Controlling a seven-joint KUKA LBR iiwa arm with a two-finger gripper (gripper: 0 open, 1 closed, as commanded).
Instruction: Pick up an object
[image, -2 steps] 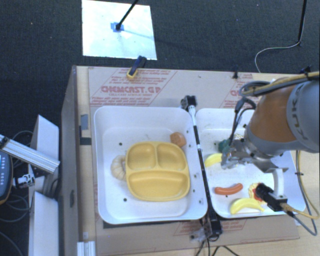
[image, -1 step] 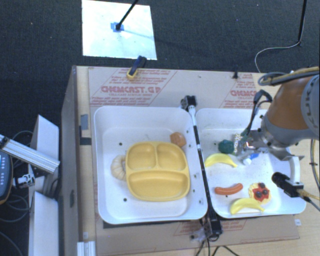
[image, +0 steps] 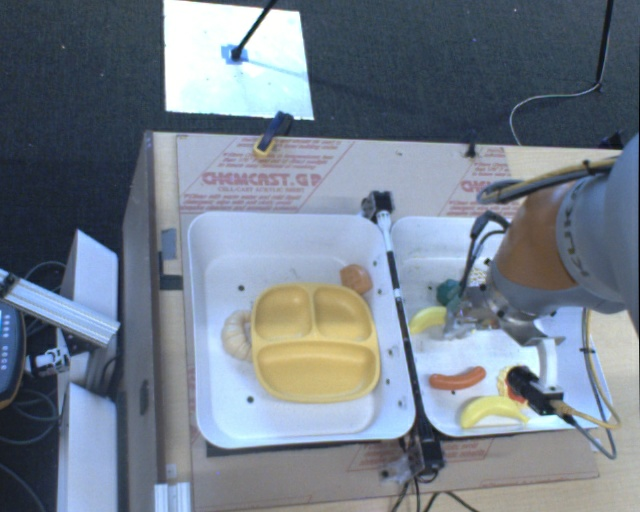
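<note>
Gripper low in right bin, right by yellow banana piece & green toy. Can't tell if fingers open or holding anything. Hot dog & 2nd banana nearer front. Left bin: yellow tray, bun.

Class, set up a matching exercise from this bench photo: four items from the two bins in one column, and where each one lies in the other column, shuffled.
Things
1. yellow divided tray
2. sausage
3. banana
4. brown roll

Places
A. right bin, near front edge
B. left bin, centre
C. left bin, beside the tray's far right corner
D. right bin, just behind the banana

Pairs: 1-B, 2-D, 3-A, 4-C
</note>
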